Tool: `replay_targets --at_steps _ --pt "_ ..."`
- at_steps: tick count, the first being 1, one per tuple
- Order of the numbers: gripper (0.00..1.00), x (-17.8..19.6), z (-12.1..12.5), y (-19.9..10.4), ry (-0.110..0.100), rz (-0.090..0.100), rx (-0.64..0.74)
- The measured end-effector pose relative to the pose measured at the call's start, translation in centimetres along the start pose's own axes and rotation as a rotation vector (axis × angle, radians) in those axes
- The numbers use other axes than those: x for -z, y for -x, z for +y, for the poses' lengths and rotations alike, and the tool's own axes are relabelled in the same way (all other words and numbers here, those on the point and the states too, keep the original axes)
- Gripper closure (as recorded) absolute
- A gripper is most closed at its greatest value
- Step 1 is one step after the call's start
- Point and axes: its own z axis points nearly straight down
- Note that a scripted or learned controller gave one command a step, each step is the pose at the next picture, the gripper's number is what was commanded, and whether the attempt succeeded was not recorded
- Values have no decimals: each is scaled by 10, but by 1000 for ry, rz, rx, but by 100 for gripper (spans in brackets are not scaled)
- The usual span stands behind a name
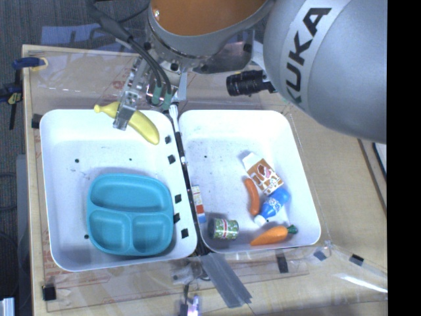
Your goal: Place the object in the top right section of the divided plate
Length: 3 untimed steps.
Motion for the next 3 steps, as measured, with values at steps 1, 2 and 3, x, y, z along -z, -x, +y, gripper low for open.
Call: replay_targets --at_steps 1,2,3 --pt "100 -69 -13 -63 1 0 326" --pt "100 -141 -134 -14 0 -2 289" --pt "100 -196 -101 -32 0 0 222"
